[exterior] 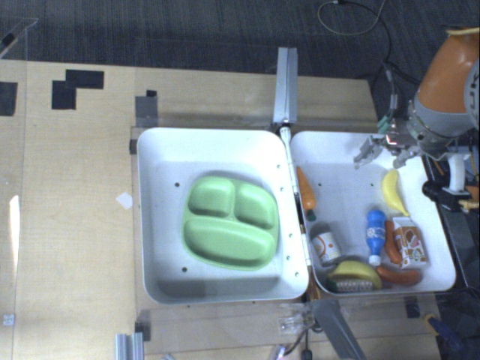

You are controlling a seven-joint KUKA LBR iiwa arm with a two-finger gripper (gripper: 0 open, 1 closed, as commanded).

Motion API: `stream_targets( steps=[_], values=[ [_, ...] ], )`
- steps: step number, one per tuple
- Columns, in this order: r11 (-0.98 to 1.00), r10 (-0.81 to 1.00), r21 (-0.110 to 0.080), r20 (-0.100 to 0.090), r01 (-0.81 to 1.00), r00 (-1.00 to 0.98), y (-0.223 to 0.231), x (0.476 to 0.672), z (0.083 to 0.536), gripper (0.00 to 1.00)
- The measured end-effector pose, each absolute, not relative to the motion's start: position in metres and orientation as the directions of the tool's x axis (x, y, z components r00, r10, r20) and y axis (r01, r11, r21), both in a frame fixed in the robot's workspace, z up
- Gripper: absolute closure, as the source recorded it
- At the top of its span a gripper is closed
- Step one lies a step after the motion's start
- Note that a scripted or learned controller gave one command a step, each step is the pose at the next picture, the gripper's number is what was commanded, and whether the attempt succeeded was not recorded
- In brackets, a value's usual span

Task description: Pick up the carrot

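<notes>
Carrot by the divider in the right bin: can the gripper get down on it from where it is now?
Probably yes. The carrot lies apart from the can below it, open from above. Its snug fit against the right bin's left wall may crowd one finger of the gripper.

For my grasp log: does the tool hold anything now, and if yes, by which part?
Nothing is held. The tool hangs open over the right bin, and the carrot lies apart from it, along the bin's left wall.

Even, bright overhead light; soft shadows pool inside the left bin [157, 201] at its lower edge. The whole frame is slightly soft and grainy.
</notes>
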State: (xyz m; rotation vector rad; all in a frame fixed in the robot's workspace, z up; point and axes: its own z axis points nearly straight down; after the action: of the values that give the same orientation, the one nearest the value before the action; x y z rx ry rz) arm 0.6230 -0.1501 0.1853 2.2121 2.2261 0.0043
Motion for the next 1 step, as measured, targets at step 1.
stream_targets(
  steps=[1],
  values=[
    [0.024,1.000,0.005,0.000,1.000,-0.024,-0.0991,0.6022,0.2225,0.00]
  ],
)
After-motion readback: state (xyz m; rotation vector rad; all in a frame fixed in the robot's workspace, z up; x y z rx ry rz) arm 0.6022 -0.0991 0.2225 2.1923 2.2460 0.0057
